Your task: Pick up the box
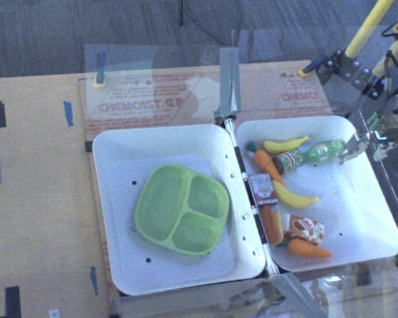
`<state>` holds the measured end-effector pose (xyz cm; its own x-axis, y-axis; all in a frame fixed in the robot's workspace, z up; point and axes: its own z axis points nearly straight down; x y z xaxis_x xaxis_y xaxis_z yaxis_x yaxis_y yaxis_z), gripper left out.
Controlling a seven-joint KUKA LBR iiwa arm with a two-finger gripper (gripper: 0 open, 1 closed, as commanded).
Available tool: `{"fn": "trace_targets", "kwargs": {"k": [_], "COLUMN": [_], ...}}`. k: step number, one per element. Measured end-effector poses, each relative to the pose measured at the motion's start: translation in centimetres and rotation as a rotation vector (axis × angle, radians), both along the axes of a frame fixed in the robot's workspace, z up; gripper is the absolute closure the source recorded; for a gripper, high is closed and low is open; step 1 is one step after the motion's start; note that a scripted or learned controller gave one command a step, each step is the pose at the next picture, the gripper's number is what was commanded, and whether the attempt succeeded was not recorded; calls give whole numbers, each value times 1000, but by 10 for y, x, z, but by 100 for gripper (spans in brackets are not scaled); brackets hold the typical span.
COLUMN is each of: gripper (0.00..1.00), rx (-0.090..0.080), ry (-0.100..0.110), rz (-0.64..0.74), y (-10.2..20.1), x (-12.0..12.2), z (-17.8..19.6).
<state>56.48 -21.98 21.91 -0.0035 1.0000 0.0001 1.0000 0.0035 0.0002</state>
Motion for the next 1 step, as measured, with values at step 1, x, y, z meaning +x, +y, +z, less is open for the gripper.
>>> {"fn": "trace_targets", "kwargs": {"k": [1], "gripper": [0], "rx": [1], "ry": [2], "rz": [-113], "y": [35], "x": [42], "z": [-112]}}
